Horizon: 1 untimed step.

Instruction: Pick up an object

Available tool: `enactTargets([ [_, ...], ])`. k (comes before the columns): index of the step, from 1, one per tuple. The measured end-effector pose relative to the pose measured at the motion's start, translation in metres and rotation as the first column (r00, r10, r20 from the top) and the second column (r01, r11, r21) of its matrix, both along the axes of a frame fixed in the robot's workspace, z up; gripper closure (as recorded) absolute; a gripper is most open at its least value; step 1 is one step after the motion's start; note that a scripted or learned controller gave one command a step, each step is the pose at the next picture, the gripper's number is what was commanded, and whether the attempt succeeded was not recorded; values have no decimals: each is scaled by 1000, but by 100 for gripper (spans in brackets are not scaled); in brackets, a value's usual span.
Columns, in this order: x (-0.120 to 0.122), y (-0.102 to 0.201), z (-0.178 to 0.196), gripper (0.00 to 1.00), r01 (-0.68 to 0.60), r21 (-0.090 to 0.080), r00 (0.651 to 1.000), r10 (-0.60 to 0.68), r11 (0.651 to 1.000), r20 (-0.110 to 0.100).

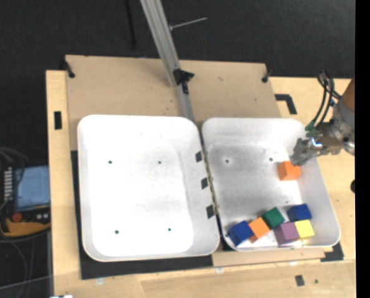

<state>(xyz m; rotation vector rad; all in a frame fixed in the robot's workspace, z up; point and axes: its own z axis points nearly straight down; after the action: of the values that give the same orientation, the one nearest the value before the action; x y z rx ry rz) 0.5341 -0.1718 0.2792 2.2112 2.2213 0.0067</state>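
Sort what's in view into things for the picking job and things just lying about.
For the job: hand; small orange cube just below it; cluster of blue, orange, green, purple, yellow and dark blue cubes.
Lying about: left white bin; blue box.

Matt plastic on bare wood

We see scuffed, matt white bins (141,185) on a pale wooden bench (172,85); smooth, matt coloured blocks (273,225).
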Motion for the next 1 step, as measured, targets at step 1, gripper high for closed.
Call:
enactTargets([
  [1, 9, 51, -12, 100, -1, 2, 1000, 1, 1000, -7],
])
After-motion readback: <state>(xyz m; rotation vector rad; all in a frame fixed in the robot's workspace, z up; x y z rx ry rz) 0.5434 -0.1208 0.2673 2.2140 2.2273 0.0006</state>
